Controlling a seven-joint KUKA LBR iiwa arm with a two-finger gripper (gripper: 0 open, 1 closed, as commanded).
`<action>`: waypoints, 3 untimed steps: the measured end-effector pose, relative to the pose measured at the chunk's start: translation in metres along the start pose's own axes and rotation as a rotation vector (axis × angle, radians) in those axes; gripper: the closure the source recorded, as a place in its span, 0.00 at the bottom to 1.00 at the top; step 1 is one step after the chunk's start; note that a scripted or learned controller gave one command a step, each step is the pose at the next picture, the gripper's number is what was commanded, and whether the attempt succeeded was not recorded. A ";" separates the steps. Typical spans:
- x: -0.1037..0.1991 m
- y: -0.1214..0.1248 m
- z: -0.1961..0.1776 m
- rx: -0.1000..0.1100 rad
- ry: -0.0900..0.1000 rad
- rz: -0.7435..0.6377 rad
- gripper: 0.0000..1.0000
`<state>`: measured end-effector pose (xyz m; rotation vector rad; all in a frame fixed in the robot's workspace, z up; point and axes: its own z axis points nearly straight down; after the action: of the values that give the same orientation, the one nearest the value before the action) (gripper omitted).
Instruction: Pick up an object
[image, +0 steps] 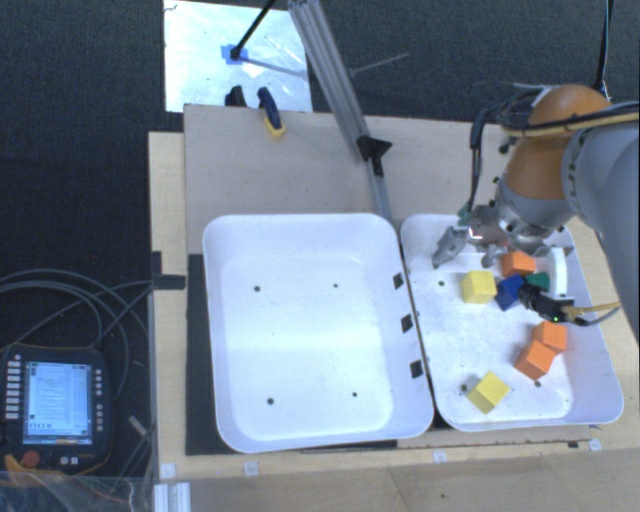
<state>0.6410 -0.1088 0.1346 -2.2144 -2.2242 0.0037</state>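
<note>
Blocks crowd the right bin (590, 400), and my claw (452, 243) hangs over that bin's ten o'clock corner, close to the wall shared with the left bin (300, 230). From the overhead camera I can make out grey fingers splayed somewhat apart, with nothing between them, so I count the claw as open and empty.

Nearest to me, at about four o'clock from the claw, lies a yellow block (478, 287). Past it, an orange block (518, 264), a blue block (508, 291) and a green piece (540, 281) huddle together, touching or nearly so. Another orange block (541, 352) and a second yellow block (489, 391) sit apart toward six o'clock.

My worry: dropping straight down here would close on bare floor, and reaching into the huddle could wedge a finger between neighbours or shove them aside.
</note>
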 end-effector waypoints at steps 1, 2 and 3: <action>0.000 0.001 0.029 -0.004 -0.001 0.001 0.00; 0.000 0.002 0.016 -0.009 -0.001 -0.001 1.00; 0.000 0.006 -0.028 -0.010 -0.001 0.000 1.00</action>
<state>0.6475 -0.1085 0.1625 -2.2201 -2.2300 -0.0060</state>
